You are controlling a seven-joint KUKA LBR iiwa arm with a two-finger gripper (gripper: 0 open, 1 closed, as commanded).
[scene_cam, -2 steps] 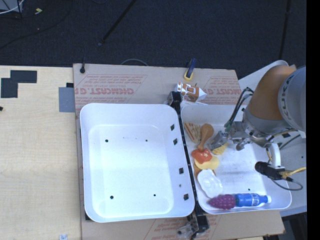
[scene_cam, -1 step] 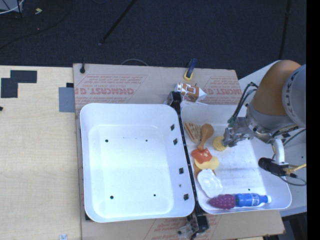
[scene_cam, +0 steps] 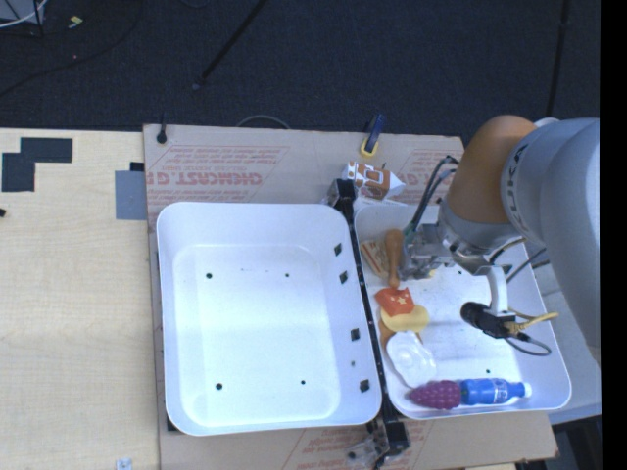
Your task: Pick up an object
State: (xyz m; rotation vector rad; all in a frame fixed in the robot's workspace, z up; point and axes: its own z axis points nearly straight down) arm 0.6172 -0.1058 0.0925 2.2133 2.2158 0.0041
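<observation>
- Camera view: the grey arm with its orange band reaches in from the right and bends down into the right-hand shallow white bin [scene_cam: 549, 375], which sits touching the left-hand shallow white bin [scene_cam: 176, 262] on the cardboard-covered surface [scene_cam: 245, 169].
- The gripper [scene_cam: 419, 258] hangs low over the upper left part of the right bin, just beside a tan wooden stick-like piece [scene_cam: 394, 253]; I cannot tell how it is set, nor whether it holds anything.
- The nearest things to pick lie just below it: a red block with a pale mark [scene_cam: 396, 301] touching a soft-looking yellow lump [scene_cam: 408, 318].
- Further down lie a clear crumpled plastic piece [scene_cam: 411, 358], a purple bunch of toy grapes [scene_cam: 435, 395] and a small blue-labelled plastic bottle [scene_cam: 493, 392].
- Judgement: the red block looks light and stiff, best pinched across its flat sides; the bottle is smooth and may roll or slip.
</observation>
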